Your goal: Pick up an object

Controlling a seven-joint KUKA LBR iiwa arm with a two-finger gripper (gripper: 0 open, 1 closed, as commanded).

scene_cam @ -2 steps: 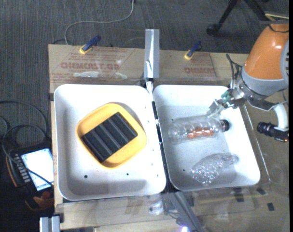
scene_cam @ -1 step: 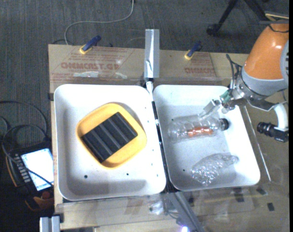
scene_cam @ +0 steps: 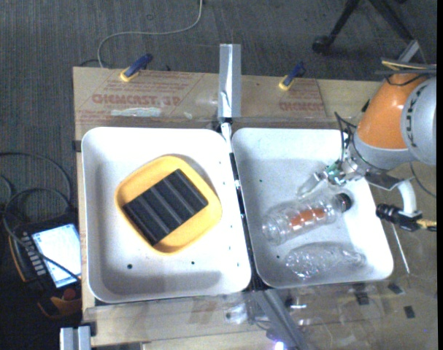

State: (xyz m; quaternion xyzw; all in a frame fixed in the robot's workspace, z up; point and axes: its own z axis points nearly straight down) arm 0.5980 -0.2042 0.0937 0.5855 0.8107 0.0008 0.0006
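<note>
- The arm (scene_cam: 407, 126) reaches in from the right, and its pincer (scene_cam: 336, 172) hangs over the upper right part of the right bin (scene_cam: 279, 152). Too small and cluttered there; I cannot tell whether it is open or closed.
- Just below and left of it lies a clear plastic bottle (scene_cam: 305, 218) on its side, an orange patch showing through it and a dark cap at the right end.
- Nearer the front wall of the same bin sits a second clear piece, crumpled plastic (scene_cam: 323, 259), close to the bottle.
- Over in the left bin (scene_cam: 104, 268) rests a yellow tray-like thing with a black ribbed top (scene_cam: 168, 203), well apart from the pincer.
- My read: the bottle is the likely target. It looks light, smooth and thin-walled, so it may roll or squash.
- Best hold, I'd judge, is across the body near the middle, fingers square to its length, away from the tapering neck.
</note>
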